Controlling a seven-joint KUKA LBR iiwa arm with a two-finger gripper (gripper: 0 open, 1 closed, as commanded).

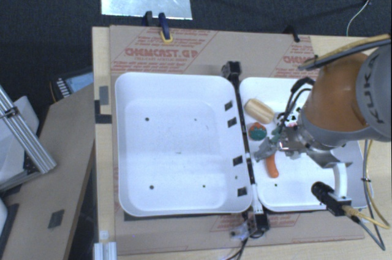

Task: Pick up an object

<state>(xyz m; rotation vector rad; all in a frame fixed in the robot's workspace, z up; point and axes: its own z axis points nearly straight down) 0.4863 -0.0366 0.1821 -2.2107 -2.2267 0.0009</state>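
Gripper (267,148): mine, low in the right bin (306,194) near the divider; whether it grips anything, I cannot tell.
Orange carrot-like piece (272,167): lying just below my tip, probably my target.
Teal-and-red round object (257,130): just above my tip.
Tan cylinder (259,109): farther back.
Left bin (177,142): likely the drop side.

You're looking at the arm (352,102): grey shell with part of the white KUKA lettering on its side, and a broad orange band (331,96) above the wrist. Black cables (296,93) loop along the band's edge. The gripper (274,143) is small bare metal with dark fittings.
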